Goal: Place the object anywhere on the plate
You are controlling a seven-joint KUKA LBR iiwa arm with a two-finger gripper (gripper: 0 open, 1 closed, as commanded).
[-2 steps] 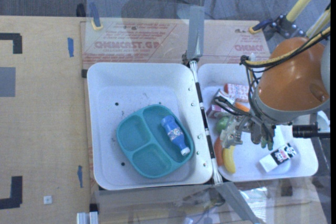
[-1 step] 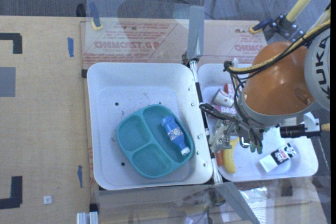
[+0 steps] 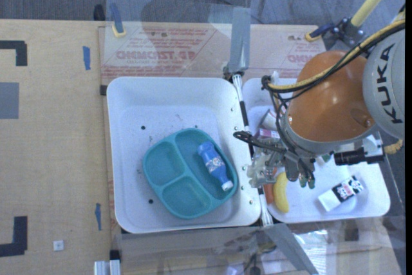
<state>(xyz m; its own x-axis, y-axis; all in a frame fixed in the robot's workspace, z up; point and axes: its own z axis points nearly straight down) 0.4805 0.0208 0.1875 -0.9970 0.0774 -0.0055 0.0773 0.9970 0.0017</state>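
One blue bottle (image 3: 215,165) lies on the teal plate (image 3: 174,187), left bin (image 3: 129,106)

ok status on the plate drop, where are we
Gripper low over the right bin, beside a yellow item. Blue bottle lying on the teal plate, left bin. Black-and-white box near the arm.

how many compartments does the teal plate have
3: one at upper left, one at the bottom, and a long one on the right holding the blue bottle, all in the teal plate.
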